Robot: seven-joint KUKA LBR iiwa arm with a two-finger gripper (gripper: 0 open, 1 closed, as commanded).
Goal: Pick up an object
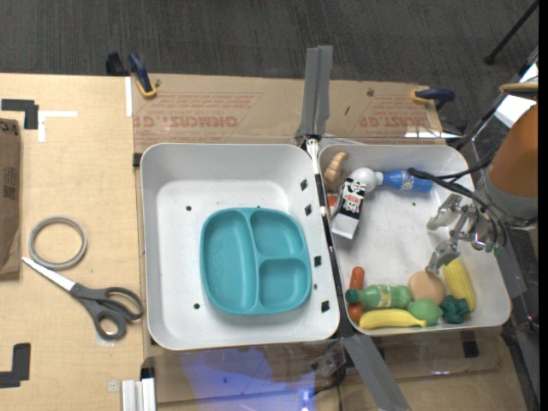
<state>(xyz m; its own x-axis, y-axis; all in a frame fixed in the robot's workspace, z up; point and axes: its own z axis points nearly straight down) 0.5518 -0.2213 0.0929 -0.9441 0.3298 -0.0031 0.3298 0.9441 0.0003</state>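
My gripper [439, 238] hangs over the right side of the right bin [390, 234], reaching in from the right. Its two metal fingers stand open, with only bare bin floor between them. Just below the lower finger lie a tan egg-shaped toy [425, 287] and a yellow corn cob [458, 282]. Along the bin's front edge are a green bottle [384, 296], a banana [391, 318], a green leafy toy [455, 310] and a small red piece [356, 276]. Toward the back left are a white and black carton [348, 205], a blue and white bottle [391, 180] and a brown bread toy [336, 163].
The left bin [171, 229] holds a teal divided plate [255, 260]. On the bench to the left lie scissors [90, 298] and a tape roll [57, 241]. A dark cable [445, 178] runs across the right bin's back right corner.
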